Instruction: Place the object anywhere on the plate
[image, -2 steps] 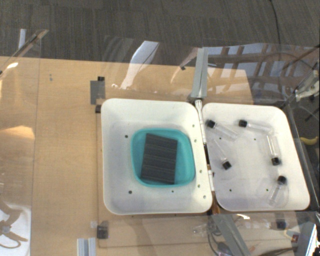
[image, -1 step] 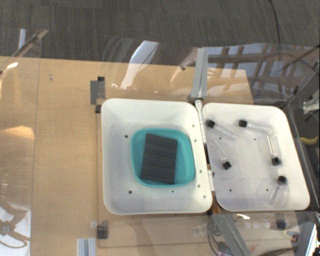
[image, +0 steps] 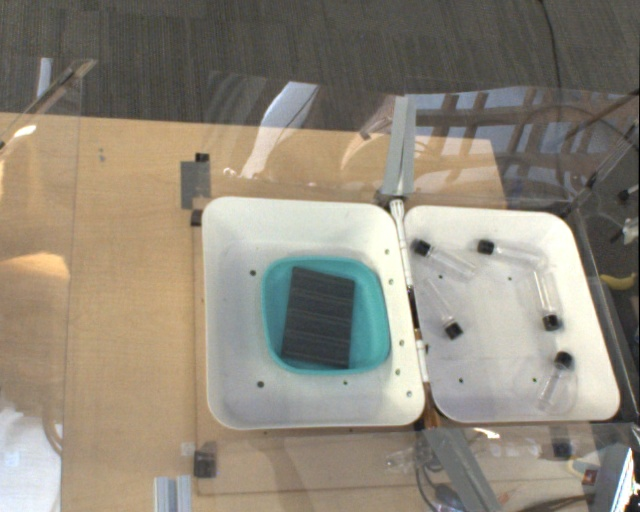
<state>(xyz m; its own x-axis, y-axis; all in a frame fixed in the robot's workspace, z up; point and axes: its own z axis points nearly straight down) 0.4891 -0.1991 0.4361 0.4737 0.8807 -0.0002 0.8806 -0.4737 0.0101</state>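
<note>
As the dark ribbed block (image: 320, 317) already lies flat on the teal plate (image: 373, 322), slightly nearer the plate's left rim and wholly within it, the task appears complete from how things lie. The state of the gripper cannot be told.

Handling (judged): the block looks like a stiff, light slab with a grooved upper face. The grooves should resist slipping, and nothing suggests it is fragile. Should it need lifting again, the two long edges offer the surest hold, taken across the narrow width near the middle so that it does not tip.

Containers: the plate sits in the middle of the left bin (image: 216, 300), with white floor showing on all sides. The right bin (image: 592, 300) holds several clear vials (image: 450, 264) with black caps, lying on their sides and scattered toward its corners and right wall, apart from one another. Both bins rest side by side on the wooden bench (image: 120, 300).
</note>
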